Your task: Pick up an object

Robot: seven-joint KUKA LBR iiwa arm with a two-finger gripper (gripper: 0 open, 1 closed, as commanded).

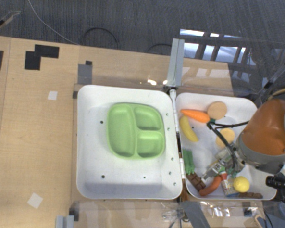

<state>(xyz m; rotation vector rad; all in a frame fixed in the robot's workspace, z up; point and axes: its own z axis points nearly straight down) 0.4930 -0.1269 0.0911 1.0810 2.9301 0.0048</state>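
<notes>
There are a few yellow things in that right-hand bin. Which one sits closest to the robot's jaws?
The small round lemon, at the bin's near right corner, beside the gripper. The banana lies farther off, up by the carrot.

Light green divided plate point(134, 131) in white left bin point(91, 132). White right bin point(244, 105): orange carrot point(195, 115), yellow banana point(188, 129), tan round thing point(217, 110), yellow lemon point(241, 184), dark green piece point(188, 161), brown-red sausage point(210, 186). Arm point(269, 133) grey with orange band. Table point(30, 143) pale wood, black patches.
</notes>
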